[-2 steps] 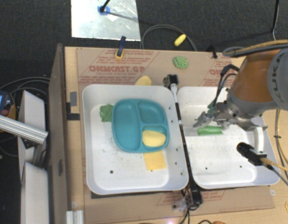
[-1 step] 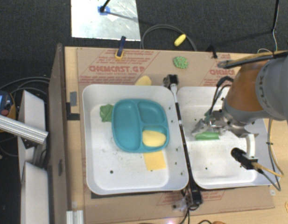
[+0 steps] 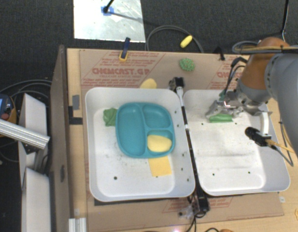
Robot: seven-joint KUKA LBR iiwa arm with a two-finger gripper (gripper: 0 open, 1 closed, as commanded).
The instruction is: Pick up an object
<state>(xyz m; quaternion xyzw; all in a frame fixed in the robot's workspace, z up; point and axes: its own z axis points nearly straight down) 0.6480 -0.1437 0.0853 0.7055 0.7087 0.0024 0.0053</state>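
Green object (image 3: pixel 221 118): small, flat, elongated, lying roughly level on the floor of the right bin (image 3: pixel 235 178), toward its 11 o'clock corner, directly beneath the gripper (image 3: pixel 220 108).

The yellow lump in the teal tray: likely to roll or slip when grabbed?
Probably. The yellow lump looks rounded and smooth, so it may slide from a pinch. The teal tray compartment's raised walls should stop it rolling far. It looks small, likely light.
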